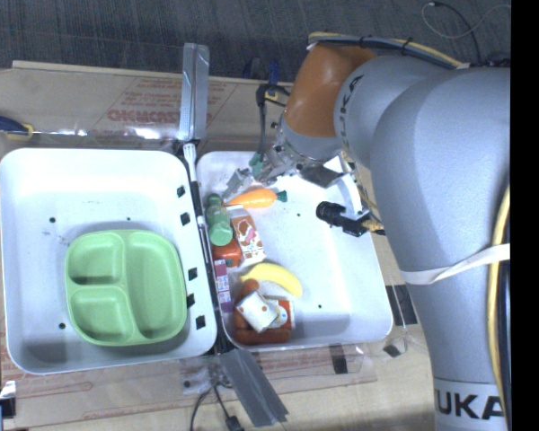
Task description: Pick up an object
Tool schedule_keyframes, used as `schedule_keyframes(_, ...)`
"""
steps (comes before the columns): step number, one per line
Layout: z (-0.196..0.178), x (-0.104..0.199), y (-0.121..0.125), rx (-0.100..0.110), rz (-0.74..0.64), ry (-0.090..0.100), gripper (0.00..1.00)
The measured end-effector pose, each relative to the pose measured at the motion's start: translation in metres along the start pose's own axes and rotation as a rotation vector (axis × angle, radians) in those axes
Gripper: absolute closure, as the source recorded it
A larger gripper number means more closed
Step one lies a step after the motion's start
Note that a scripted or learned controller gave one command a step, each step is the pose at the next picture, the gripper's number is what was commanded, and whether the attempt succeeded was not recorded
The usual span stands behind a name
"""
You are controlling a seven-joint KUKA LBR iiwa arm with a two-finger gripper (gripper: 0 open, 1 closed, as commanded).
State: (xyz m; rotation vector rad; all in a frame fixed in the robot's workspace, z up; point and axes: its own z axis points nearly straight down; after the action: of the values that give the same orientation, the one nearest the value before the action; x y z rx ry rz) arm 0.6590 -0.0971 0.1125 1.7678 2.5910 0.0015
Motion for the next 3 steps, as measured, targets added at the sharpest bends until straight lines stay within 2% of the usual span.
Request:
schedule_keyframes(1,-0.081,0.024,0.008,0.004,0.101,0.003,0.0)
schedule_keyframes(2,-0.006,-0.012,-0.05,-0.003,-0.051,0.001,0.0)
schedule_keyframes(3,0.002,-0.002,-0.026,-0.017,-0.193,-0.019,0.0)
